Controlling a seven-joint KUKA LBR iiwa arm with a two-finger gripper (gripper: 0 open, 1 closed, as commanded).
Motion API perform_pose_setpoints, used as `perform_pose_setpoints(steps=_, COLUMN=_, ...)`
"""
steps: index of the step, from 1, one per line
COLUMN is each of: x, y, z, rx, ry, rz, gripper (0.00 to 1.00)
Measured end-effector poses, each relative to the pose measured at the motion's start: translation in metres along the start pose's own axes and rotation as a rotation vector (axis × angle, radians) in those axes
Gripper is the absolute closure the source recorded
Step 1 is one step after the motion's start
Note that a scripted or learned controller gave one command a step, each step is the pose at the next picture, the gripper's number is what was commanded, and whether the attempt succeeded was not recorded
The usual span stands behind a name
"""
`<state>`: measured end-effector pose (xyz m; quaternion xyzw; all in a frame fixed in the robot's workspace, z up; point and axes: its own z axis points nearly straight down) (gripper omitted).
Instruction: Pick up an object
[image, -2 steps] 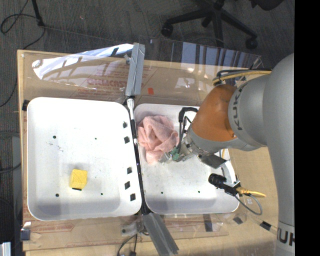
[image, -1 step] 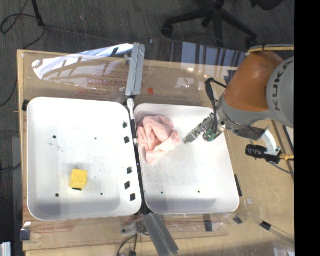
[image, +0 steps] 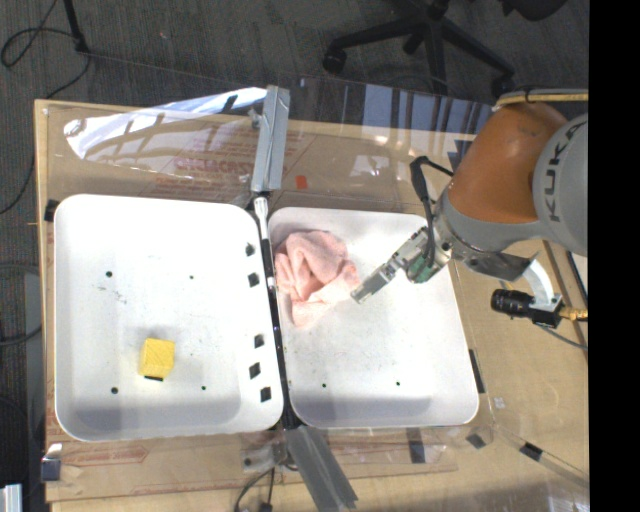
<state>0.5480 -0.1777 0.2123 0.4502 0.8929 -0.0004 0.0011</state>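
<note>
Over the right bin (image: 440, 400), the gripper (image: 362, 291) reaches in from the right edge at a slant, its tip just beside the right fringe of the pink cloth (image: 312, 272). Whether the fingers are spread or pressed together cannot be told at this angle; no object is seen between them.

Location of candidates: the pink cloth lies crumpled in the upper left part of the right bin, close against the divider wall. A yellow block (image: 157, 358) sits in the left bin (image: 100, 240), toward its lower left corner, well apart from the arm.

Risks, as judged:
- The tip appears to meet the cloth at its edge rather than its bulk. A closure here may catch only a thin fold, which could slip out on lifting.
- The cloth is soft and loosely bunched; it will likely deform under contact and may be pushed toward the divider rather than gripped.
- The slanted approach may bring the tip down on the hard bin floor if descent overshoots.

Materials and shapes: the cloth is matt, pliable, with rounded folds and no fixed outline. The block is small, squarish and appears rigid or spongy; which cannot be told. Both bins are shallow, white, smooth plastic with rounded corners. The surface (image: 530, 420) beneath is pale board.
</note>
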Motion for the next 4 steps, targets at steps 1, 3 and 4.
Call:
perform_pose_setpoints(steps=1, x=-0.024, y=0.082, z=0.106, rx=0.001, ry=0.002, rz=-0.018, gripper=0.00)
perform_pose_setpoints(steps=3, x=0.012, y=0.143, z=-0.005, rx=0.000, ry=0.001, rz=-0.059, gripper=1.00)
perform_pose_setpoints(steps=4, x=0.060, y=0.154, z=0.020, rx=0.002, ry=0.003, rz=-0.205, gripper=1.00)
